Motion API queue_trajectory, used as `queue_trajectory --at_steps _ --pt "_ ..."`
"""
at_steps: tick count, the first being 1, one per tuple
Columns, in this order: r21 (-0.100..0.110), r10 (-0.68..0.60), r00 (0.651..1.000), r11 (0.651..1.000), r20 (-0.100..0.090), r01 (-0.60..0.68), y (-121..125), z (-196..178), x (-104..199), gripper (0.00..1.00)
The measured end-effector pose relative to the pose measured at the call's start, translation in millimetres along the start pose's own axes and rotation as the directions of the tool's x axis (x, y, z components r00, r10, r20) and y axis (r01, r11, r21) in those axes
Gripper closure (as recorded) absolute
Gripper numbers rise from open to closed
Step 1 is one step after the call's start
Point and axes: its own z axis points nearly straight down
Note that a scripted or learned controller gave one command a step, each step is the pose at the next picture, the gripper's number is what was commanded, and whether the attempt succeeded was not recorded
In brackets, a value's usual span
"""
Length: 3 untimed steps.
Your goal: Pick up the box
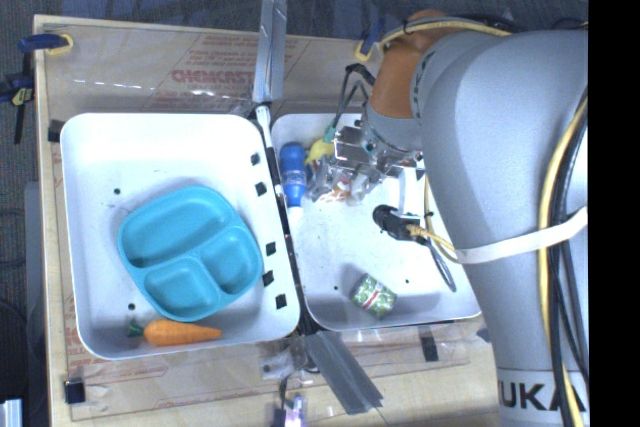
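The box is small, with a green, red and white print, and lies tilted near the front wall of the right bin. My gripper hangs low over the far left part of that same bin, well behind the box and apart from it. Right beside it are a blue bottle-like object and a small yellow thing. Some small colourful item under the gripper is too hidden to name. The grey arm with its orange band reaches in from the right.
In the left bin lie a blue divided plate and, by the front wall, an orange carrot. A ridge with black clips separates the two bins. The arm's bulk covers the right bin's right side.
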Motion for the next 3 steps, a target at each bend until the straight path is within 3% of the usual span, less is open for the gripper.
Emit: queue_trajectory --at_steps 1,2,3 --pt "-0.114 0.009 1.0 0.993 -0.02 -0.011 -68.3 -107.8 47.0 1.0" --pt "-0.108 0.106 0.994 0.988 -0.03 -0.109 -110.8 -111.4 77.1 1.0" --pt "-0.1 0.301 0.952 0.947 -0.051 -0.305 -168.1 -141.6 81.7 1.0"
